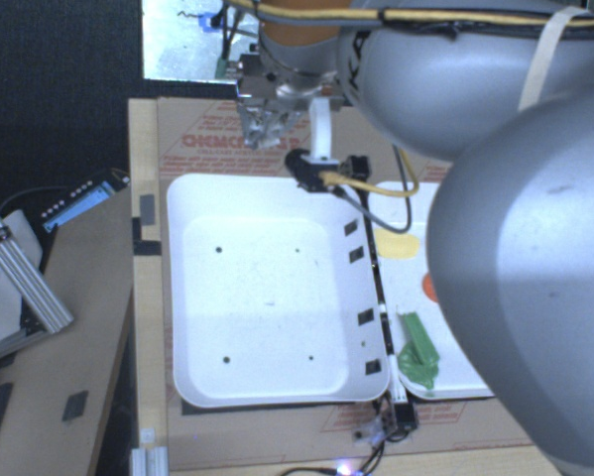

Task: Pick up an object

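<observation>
1. The big grey robot arm (475,97) reaches over the bench.
2. Its gripper (264,132) hangs above the left white bin's (192,266) far edge.
3. A green wrapped thing (417,350) lies in the right white bin (445,390), near a yellow piece (396,246).

Grey arm (475,97) reaches in from right, covers most of right bin (455,390). Gripper (265,132) hangs above cardboard (207,132), just beyond far rim of left bin (192,266). In right bin: green object (417,350) near front, yellow object (398,247) farther back, orange-red object (428,286) partly hidden under arm.
</observation>
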